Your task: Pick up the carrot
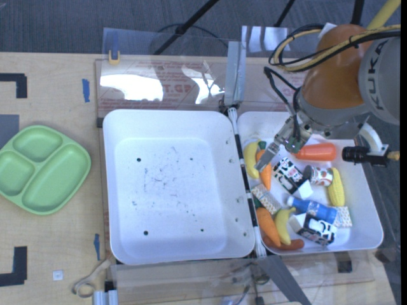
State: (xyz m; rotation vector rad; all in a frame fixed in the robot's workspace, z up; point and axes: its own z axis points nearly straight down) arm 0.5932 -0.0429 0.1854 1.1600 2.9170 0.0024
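Observation:
The carrot (318, 151) is an orange toy with a green top, lying crosswise in the upper part of the right bin (372, 224). Its green end points left toward my gripper (278, 146). The gripper hangs low over the bin's upper left area, just left of the carrot's green end and right of a yellow banana (252, 157). The grey and orange arm (340, 75) comes in from the upper right and hides the bin's back edge. Whether the gripper touches the carrot is hidden.
The right bin is crowded: a second orange vegetable (269, 229), another banana (336, 188), a blue bottle (313, 208), black-and-white toys (289, 172). The left bin (121, 138) lies beside it. A green divided plate (41, 168) rests on the bench at far left.

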